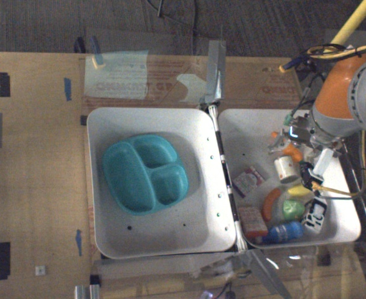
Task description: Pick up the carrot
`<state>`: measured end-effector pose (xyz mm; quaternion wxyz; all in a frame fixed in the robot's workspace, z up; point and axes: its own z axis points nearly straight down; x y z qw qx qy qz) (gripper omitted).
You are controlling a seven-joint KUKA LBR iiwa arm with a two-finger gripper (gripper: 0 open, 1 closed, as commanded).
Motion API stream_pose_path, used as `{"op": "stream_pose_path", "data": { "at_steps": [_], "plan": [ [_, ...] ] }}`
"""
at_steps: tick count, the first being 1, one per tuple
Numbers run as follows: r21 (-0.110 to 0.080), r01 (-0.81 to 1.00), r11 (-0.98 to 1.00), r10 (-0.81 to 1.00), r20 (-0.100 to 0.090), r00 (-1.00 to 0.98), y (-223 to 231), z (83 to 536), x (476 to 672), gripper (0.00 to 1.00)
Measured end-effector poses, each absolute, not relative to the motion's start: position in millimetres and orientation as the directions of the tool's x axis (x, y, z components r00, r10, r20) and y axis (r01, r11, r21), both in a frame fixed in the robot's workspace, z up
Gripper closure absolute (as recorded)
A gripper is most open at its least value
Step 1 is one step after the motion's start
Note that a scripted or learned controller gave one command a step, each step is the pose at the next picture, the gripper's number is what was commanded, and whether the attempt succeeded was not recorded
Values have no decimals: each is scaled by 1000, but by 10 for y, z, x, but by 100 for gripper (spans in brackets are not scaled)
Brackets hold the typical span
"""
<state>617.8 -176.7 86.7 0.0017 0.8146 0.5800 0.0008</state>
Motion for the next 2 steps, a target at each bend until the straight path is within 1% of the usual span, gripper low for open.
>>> {"op": "stream_pose_path", "data": {
  "at_steps": [1, 2],
  "plan": [
    [6, 945, -328, 945, -4, 328, -1789, 981, 6182, 100],
    [1, 826, -563, 826, -1, 563, -1110, 1805, 6673, 100]
  ]
}}
